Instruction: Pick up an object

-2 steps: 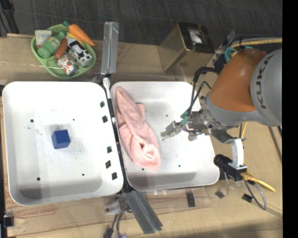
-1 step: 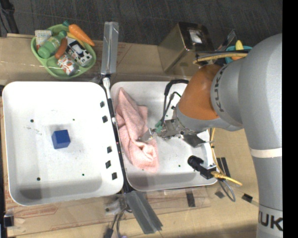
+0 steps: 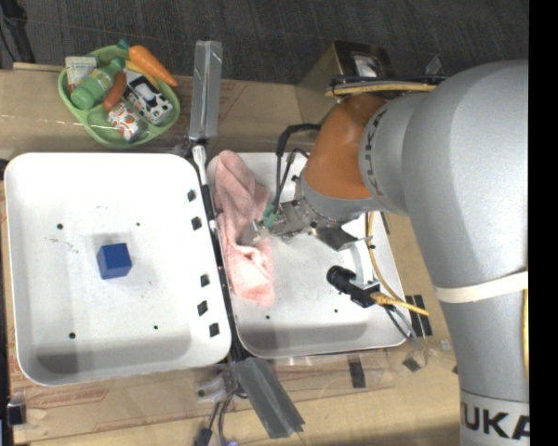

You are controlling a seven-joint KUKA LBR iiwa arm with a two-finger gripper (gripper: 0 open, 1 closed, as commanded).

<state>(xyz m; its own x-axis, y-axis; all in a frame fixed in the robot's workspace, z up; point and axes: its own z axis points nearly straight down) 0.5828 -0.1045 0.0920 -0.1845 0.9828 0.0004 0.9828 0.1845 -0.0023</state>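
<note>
Gripper (image 3: pixel 264 223) is down low inside the right bin (image 3: pixel 302 309), at the bin's left side, about midway between near and far walls. Its tip is pressed up against the right edge of the pink cloth (image 3: pixel 244 203). The wrist body and the cloth's folds crowd the tip, so I cannot tell how far the hand is open, or whether any cloth is actually caught in it.

Pink cloth: crumpled, lying lengthwise along the left wall of the right bin. The far end is bunched and wider; the near end is a paler, folded lump. It rests on the bin floor and the gripper meets it around its middle.

Arm (image 3: pixel 456 184): big grey body coming in from the right, with the orange band (image 3: pixel 339 161) just above the wrist, bent down over the far half of the right bin.

Left bin (image 3: pixel 121 193): a blue cube (image 3: pixel 114 260) sits alone on the floor, left of centre, well apart from the gripper and from every wall.

Between the bins, at the far end, a grey metal bar (image 3: pixel 205 86) stands up.

Beyond the left bin, on the bench's far left corner, is a green bowl (image 3: pixel 91 130) heaped with small toys, with an orange carrot (image 3: pixel 151 63) lying across its far rim.
</note>
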